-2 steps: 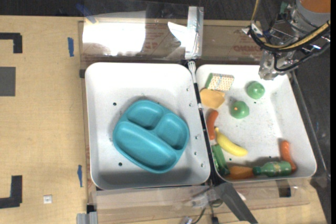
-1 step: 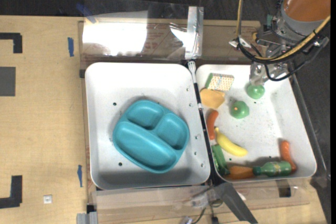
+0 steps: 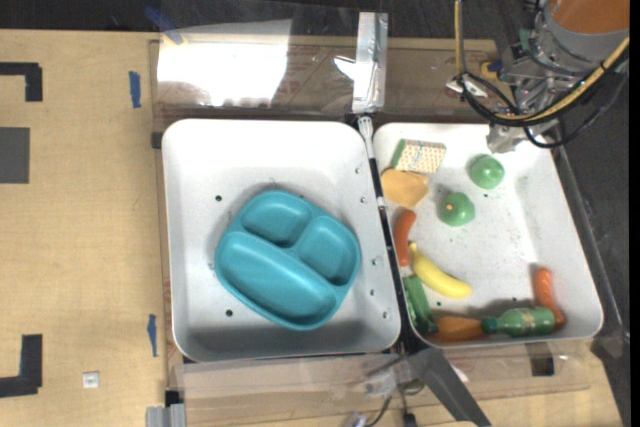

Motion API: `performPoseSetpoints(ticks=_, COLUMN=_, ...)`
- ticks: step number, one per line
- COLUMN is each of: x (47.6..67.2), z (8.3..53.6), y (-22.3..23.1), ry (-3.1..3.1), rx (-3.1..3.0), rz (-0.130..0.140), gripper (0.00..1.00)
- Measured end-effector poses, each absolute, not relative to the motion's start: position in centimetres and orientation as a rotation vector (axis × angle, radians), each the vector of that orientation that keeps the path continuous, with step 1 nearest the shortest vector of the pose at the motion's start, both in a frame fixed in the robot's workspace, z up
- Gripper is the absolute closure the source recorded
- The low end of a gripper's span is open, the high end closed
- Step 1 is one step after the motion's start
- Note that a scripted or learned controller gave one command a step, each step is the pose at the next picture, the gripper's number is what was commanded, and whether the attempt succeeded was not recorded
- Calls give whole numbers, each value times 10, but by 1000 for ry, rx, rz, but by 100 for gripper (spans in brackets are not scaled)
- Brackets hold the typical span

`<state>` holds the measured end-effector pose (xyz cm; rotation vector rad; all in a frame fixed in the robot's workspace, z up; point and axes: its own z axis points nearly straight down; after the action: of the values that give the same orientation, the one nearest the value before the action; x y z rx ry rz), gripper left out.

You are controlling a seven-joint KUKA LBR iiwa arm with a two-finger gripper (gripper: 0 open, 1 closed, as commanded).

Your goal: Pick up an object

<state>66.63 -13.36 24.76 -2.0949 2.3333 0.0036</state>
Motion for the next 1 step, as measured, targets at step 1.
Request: performPoseSetpoints(ticks=1, x=667, z=217, y=-117, ry=2300, rx=-2135, rz=10, gripper=100)
